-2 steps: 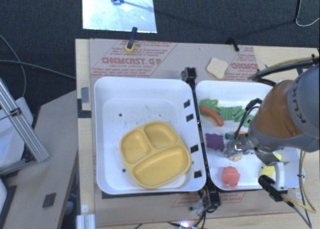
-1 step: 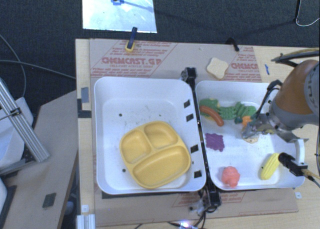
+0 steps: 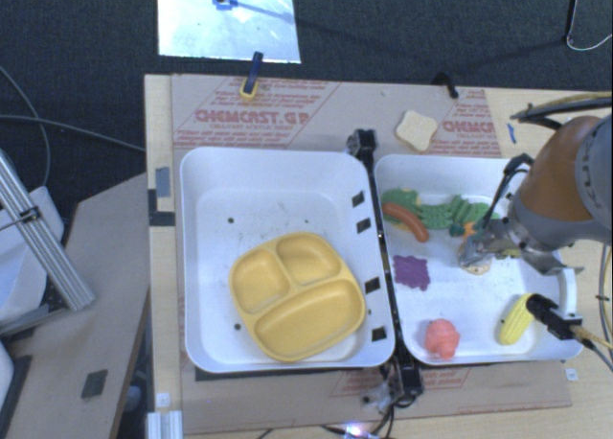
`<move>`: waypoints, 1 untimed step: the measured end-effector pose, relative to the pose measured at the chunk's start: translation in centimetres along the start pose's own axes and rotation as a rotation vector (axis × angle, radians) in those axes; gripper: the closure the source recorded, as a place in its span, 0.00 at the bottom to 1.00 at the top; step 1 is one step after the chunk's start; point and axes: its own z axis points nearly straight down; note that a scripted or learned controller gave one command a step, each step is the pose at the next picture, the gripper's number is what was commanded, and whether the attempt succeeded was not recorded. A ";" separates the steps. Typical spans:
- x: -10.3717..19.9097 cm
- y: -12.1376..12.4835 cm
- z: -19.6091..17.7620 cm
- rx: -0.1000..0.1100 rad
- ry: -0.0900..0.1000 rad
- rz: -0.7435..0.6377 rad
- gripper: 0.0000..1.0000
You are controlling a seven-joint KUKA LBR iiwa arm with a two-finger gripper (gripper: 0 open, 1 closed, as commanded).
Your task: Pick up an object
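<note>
A: Right bin point(image 3: 546, 356), contents?
B: Green toy point(image 3: 450, 210) with an orange piece point(image 3: 406, 220) near the far wall, purple piece point(image 3: 412, 271) mid-floor, pink lump point(image 3: 442, 337) and corn cob point(image 3: 514, 320) at the near wall.
A: Gripper point(image 3: 474, 255)?
B: Low, just below the green toy; grip state unreadable.
A: Left bin point(image 3: 206, 188)?
B: Yellow divided plate point(image 3: 298, 295).

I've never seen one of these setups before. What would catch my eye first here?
Probably the big yellow divided plate lying in the left white bin, the largest, brightest thing on the bench. Next, the grey and orange robot arm reaching in from the right, its gripper low over the right bin among small toy foods: a purple piece, a pink one and a yellow corn cob.
</note>
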 end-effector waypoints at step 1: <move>-0.1 0.1 -1.1 -0.003 -0.001 -0.004 1.00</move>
